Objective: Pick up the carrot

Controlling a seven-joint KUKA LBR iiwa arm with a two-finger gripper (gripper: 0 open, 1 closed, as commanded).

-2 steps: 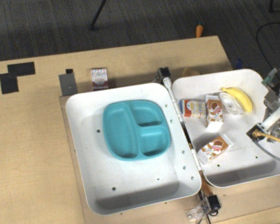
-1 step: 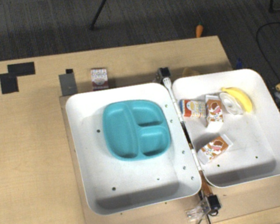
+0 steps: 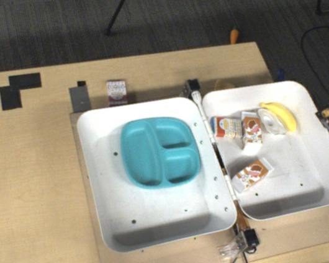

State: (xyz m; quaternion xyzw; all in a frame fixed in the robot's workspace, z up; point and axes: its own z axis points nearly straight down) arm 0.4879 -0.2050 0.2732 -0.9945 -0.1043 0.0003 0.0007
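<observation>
My jaws: state cannot be told | left bin (image 3: 116,231): teal tray (image 3: 158,151) | right bin (image 3: 326,187): banana (image 3: 280,115), three snack packets (image 3: 251,175)

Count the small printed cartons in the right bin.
3: one carton near the divider, one beside the banana, one lower down. Others may be hidden.

Two white bins sit side by side on the wooden worktop (image 3: 32,201). The left bin (image 3: 116,231) holds a teal divided plate (image 3: 159,152) near its middle. The right bin (image 3: 312,183) holds a yellow banana (image 3: 281,114) toward its far side, with three small printed packets: one (image 3: 227,126) near the divider, one (image 3: 252,130) just beside it, and one (image 3: 251,174) nearer the front.
</observation>
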